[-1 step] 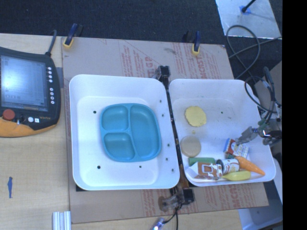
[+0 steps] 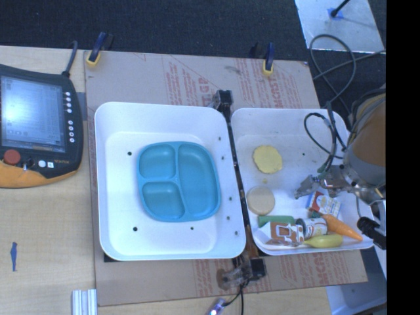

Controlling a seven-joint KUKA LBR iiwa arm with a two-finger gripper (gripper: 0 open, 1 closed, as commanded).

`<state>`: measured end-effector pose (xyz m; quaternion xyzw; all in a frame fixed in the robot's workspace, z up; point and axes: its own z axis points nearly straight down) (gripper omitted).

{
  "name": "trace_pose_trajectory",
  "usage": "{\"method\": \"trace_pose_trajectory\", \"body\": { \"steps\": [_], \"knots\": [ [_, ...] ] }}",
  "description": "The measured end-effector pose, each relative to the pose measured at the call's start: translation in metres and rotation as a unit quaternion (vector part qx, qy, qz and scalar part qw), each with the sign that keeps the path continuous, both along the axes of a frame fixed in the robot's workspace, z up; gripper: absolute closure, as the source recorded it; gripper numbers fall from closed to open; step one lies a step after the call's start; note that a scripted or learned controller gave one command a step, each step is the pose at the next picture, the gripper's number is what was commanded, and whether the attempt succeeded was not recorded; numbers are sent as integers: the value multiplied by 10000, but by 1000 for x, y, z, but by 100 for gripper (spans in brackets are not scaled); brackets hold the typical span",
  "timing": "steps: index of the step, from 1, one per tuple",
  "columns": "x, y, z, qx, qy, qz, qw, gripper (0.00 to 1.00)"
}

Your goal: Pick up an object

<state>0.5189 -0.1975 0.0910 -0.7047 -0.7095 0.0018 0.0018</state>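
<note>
The right bin (image 2: 289,120) holds a yellow round disc (image 2: 268,159), a tan round disc (image 2: 261,201), a green block (image 2: 279,220), a small brown-and-white carton (image 2: 283,232), a yellow banana-like piece (image 2: 323,241), an orange carrot (image 2: 342,226) and a red-and-white packet (image 2: 326,205). My gripper (image 2: 314,188) hangs low over the bin's right side, just left of the packet, with the arm (image 2: 367,143) coming in from the right. Nothing shows between its fingers.
The left bin (image 2: 118,195) carries a blue three-compartment plate (image 2: 178,180). A teach pendant (image 2: 36,126) lies on the bench at far left. Black cables (image 2: 325,126) loop over the right bin's upper right corner. Clamps (image 2: 268,58) sit along the board's back edge.
</note>
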Motion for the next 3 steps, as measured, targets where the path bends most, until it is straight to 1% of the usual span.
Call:
{"method": "trace_pose_trajectory", "body": {
  "steps": [1, 2, 3],
  "knots": [
    [44, 63, 60, 4, -14, -10, 10000, 0],
    [75, 104, 23, -5, -10, -2, 10000, 0],
    [106, 98, 1, 2, -13, -7, 10000, 0]
  ]
}}
